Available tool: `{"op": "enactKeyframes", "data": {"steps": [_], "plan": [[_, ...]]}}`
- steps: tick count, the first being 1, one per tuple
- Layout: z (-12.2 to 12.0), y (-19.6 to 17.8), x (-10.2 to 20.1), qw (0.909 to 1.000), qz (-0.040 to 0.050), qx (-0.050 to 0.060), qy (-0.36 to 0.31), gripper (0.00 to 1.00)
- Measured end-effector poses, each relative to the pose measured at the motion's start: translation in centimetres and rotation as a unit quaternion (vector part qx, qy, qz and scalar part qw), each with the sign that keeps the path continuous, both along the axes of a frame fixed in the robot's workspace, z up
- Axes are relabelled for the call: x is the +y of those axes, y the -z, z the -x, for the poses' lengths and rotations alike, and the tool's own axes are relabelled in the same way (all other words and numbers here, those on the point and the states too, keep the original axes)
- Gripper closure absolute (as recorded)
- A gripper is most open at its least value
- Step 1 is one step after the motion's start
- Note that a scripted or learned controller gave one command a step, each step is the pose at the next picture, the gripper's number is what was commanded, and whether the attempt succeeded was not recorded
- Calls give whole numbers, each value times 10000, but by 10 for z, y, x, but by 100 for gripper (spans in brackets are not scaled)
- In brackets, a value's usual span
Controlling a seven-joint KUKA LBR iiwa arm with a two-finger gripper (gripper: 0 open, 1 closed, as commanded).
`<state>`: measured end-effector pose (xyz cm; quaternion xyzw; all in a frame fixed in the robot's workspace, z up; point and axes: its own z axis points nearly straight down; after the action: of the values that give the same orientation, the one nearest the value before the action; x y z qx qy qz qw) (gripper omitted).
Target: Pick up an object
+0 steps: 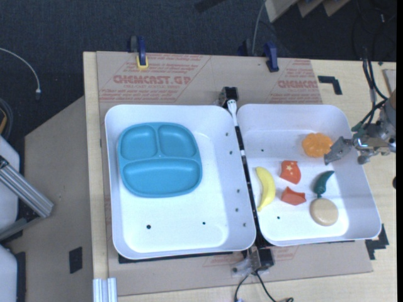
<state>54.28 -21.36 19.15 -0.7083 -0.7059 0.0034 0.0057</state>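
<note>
The right bin holds several toy foods: an orange fruit, a yellow banana, a red piece with a yellow mark, a second red piece, a dark teal piece and a beige round one. My gripper hovers at the bin's right side, just right of the orange fruit and above the teal piece. Its two grey fingers stand apart with nothing between them.
The left bin holds a blue divided plate. A black hinge strip runs between the two bins. Blue clamps sit on the board's far edge. Cables hang at the right.
</note>
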Motion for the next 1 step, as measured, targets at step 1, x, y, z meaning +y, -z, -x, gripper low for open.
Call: {"op": "enactKeyframes", "data": {"steps": [1], "plan": [[-3, -7, 0, 10000, 19, -66, -19, 0]]}}
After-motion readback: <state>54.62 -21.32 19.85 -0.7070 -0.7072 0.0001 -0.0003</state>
